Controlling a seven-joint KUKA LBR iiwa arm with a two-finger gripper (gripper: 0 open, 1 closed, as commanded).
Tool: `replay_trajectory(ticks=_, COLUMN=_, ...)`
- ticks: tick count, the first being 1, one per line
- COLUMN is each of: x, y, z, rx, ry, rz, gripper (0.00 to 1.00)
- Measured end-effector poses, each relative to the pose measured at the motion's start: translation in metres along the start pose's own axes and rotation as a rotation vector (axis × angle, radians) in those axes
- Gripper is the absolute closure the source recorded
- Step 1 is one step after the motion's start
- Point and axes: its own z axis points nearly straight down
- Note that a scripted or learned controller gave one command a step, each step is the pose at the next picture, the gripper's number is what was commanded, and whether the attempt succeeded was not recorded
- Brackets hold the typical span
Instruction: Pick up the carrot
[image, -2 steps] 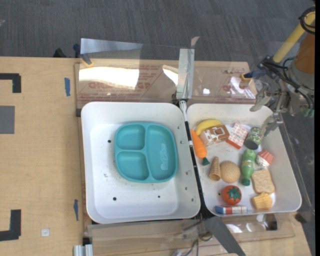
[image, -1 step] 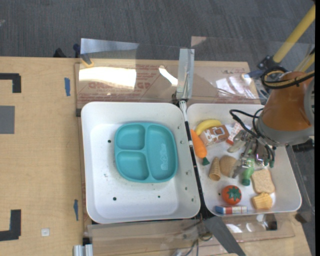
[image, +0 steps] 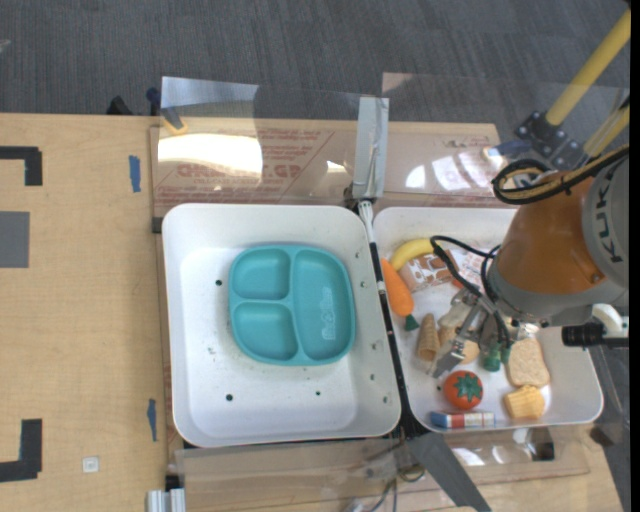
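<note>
In the right bin (image: 590, 400), the gripper (image: 458, 345) hangs with fingers spread, holding nothing; the carrot (image: 398, 290) lies just left, a tomato (image: 463, 389) just below.

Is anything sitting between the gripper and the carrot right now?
Yes. The gripper hangs low in the right bin, and an ice cream cone lies between it and the carrot, which rests against the bin's left wall. A banana lies just behind the carrot.
</note>
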Motion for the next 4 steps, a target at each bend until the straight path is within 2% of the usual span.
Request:
replay_trajectory(ticks=1, x=0.016, y=-0.015, z=0.014, rx=-0.002, ry=-0.018, rz=-0.329, gripper=0.0)
replay_trajectory(ticks=2, x=0.013, y=-0.013, z=0.001, rx=-0.003, ry=-0.029, rz=-0.331, gripper=1.0)
replay_trajectory(ticks=3, x=0.061, y=0.036, z=-0.084, rx=-0.005, ry=-0.015, rz=-0.355, gripper=1.0)
replay_trajectory(ticks=4, x=0.07, y=0.05, z=-0.114, rx=-0.002, ry=-0.012, rz=-0.212, gripper=1.0)
